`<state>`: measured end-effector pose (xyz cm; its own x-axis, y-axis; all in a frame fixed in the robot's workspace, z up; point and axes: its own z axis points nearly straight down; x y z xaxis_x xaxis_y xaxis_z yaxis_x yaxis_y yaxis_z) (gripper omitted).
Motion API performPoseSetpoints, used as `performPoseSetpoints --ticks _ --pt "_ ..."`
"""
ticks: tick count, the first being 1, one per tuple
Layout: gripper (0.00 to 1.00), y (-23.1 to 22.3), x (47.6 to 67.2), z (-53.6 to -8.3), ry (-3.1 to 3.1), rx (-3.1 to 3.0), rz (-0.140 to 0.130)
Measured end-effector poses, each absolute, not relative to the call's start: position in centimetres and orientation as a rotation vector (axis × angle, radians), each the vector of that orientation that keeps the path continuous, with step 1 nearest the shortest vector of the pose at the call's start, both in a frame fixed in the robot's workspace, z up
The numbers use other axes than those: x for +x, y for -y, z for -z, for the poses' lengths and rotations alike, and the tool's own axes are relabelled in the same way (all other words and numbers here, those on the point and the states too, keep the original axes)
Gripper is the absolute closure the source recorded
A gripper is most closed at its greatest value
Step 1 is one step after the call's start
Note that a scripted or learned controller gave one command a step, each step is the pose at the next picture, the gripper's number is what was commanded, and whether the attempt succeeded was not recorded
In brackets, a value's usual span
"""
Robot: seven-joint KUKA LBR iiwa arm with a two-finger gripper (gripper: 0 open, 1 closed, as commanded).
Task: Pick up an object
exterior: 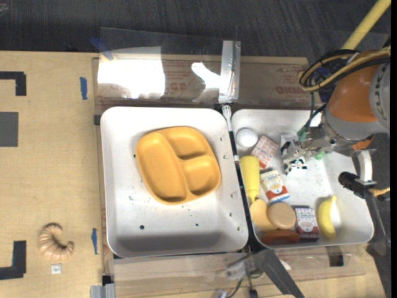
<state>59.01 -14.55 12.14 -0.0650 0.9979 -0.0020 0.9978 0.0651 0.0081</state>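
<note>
End effector (299,155) hangs low in the right bin (353,194), above the toy food pile — finger state can't be told. Yellow divided tray (178,163) sits in the left bin (124,166); croissant (55,241) lies on the desk (43,166).

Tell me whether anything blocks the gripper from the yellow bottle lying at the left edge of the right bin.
The gripper hangs over the right bin. Between it and the yellow bottle lie small cartons, close against the bottle's right side. Nothing lies on top of the bottle, so an approach from above looks clear.
</note>
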Motion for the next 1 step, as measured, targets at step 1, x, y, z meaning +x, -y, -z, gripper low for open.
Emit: performPoseSetpoints --ticks 1 --pt "1.00 7.07 60.50 -20.61 -1.991 2.429 -0.004"
